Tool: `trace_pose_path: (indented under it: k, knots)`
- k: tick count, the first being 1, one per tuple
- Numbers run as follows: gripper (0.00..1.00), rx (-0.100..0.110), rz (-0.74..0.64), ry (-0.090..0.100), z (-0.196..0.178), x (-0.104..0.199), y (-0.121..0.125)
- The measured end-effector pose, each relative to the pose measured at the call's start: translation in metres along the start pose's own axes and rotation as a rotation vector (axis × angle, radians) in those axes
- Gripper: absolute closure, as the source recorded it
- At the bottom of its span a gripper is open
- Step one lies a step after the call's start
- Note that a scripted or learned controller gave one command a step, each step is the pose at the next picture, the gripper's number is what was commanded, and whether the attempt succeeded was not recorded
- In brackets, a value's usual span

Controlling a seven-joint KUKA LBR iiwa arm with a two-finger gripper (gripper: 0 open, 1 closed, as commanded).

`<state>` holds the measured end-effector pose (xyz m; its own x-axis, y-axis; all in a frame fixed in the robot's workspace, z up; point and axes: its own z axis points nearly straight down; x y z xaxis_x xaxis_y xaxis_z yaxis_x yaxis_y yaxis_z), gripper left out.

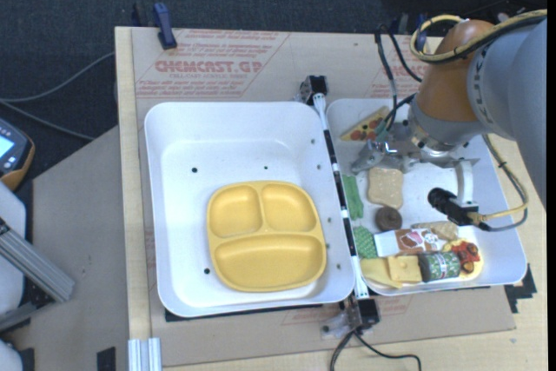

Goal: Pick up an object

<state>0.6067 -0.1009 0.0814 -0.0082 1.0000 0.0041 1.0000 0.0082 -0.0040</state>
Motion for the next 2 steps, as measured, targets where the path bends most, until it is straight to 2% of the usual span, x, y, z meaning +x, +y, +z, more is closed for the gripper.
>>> trace_pose_path:
  k: [1, 2]
  knots:
    - [0.0, 0.003, 0.01, -0.002, -0.003, -0.002, -0.052]
    - [0.0, -0.016, 0.008, -0.01, -0.043, -0.06, 0.029]
